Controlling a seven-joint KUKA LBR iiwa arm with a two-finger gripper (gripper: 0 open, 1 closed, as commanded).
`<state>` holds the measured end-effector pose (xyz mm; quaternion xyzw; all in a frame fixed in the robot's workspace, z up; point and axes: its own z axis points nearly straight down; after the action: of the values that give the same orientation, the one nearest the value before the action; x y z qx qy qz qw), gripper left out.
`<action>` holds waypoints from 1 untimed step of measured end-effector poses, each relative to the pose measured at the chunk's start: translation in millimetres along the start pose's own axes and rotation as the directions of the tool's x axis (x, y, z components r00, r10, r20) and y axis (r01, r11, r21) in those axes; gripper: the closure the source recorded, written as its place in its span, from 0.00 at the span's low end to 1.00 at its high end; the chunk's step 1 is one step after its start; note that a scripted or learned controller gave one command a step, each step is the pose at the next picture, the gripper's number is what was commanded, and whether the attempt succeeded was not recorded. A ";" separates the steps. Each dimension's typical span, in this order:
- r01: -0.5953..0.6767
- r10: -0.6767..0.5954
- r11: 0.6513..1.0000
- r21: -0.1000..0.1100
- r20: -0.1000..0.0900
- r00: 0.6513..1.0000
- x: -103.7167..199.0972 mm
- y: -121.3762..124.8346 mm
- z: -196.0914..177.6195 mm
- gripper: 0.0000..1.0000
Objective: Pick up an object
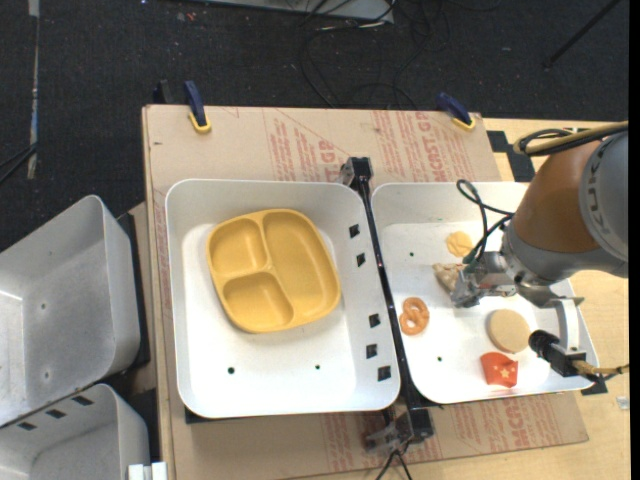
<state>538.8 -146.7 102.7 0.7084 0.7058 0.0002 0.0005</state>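
Nearest us in the right bin [440,386], a small red piece [500,369] lies by the front rim — we judge it light, stiff toy food, with sloped faces that may slip; best pinched across its flat sides.

Just behind it, a tan disc [508,330], flat and low. We expect it to be hard to get under; take it across the edge.

Left of that, near the divider, an orange pretzel-shaped ring [414,315] — light, with holes and thin loops; a pinch across one loop looks workable.

The gripper [466,289] sits low over a greyish, irregular piece [446,276] mid-bin. We cannot tell how its tips stand, or whether anything is caught.

Further back, a small yellow lump [459,242], rounded, likely to roll off a loose pinch.

The bin floor is smooth white plastic, so things will slide if nudged. The left bin [190,298] holds a yellow sectioned plate [272,269].

Beyond, the bench [260,138] with clamps [197,108], then dark floor with cables [340,58].
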 end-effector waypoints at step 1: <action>0.001 -0.001 1.000 -0.003 0.001 1.000 -0.7 -9.1 -52.4 1.00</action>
<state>529.6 -147.3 155.0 0.7080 0.7062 0.0011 0.0021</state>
